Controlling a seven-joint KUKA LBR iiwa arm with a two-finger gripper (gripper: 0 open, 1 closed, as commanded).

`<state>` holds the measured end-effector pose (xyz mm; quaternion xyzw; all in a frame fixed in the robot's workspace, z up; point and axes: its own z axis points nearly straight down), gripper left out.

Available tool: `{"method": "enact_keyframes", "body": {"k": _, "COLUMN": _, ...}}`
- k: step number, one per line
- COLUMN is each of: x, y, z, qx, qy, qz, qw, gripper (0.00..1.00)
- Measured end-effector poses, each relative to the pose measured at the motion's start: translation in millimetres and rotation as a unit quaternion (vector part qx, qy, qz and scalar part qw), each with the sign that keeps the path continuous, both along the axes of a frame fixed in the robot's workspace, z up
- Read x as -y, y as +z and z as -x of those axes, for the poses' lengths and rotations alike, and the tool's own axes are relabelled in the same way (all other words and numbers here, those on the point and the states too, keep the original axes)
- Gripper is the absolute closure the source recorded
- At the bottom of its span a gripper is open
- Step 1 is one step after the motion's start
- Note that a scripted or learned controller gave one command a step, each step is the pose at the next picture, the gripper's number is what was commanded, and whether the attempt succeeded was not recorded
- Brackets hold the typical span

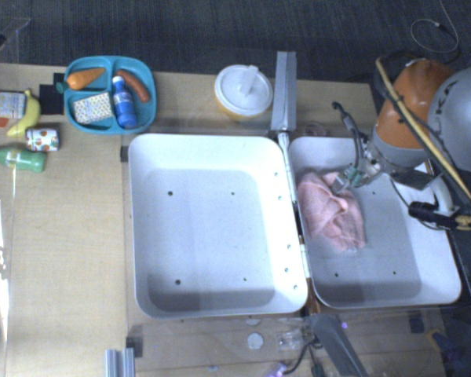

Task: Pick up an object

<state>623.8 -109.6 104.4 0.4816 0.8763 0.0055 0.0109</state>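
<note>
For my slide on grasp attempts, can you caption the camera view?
KUKA arm's gripper meets the upper edge of a crumpled pink cloth in the right white bin.

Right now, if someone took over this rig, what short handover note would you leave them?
Gripper: down in the right bin, at the upper right edge of the pink cloth; finger state unclear.
Pink cloth: crumpled on the right bin's floor, near its left wall.
Left bin: beside it.
Done: arm has reached the cloth.
Left: confirm the grasp, then lift the cloth.
</note>
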Motion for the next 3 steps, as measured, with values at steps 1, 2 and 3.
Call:
{"method": "enact_keyframes", "body": {"k": 1, "x": 3, "y": 54, "z": 55, "qx": -0.009, "qy": 0.089, "qz": 0.0008, "qw": 0.9960, "gripper": 1.00}}
{"method": "enact_keyframes", "body": {"k": 2, "x": -8, "y": 19, "z": 27, "qx": -0.010, "qy": 0.080, "qz": 0.0006, "qw": 0.9968, "gripper": 1.00}}
{"method": "enact_keyframes", "body": {"k": 3, "x": -31, "y": 81, "z": -35, "qx": -0.009, "qy": -0.038, "qz": -0.0006, "qw": 0.9992, "gripper": 1.00}}
